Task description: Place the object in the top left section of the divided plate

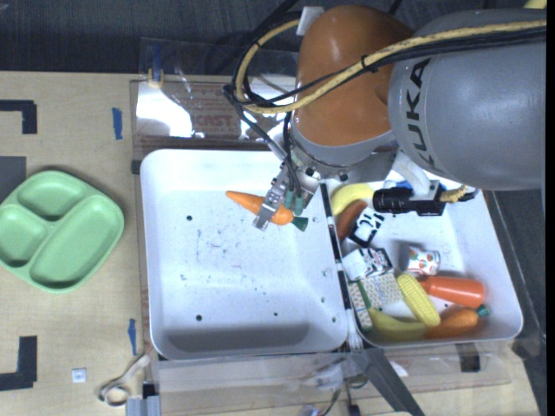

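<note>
The claw [279, 204] grips a carrot [257, 204] near the left bin's [173, 319] right wall. The green divided plate [57, 230] sits well apart, at the tabletop's [69, 102] left edge.

Bright, even light from overhead washes the left bin [234, 276] nearly featureless white. Hard glare blooms on the clear plastic sheet [169, 111] behind it. The arm [468, 94] looms large and soft, slightly out of focus; shadows beneath are faint.
</note>
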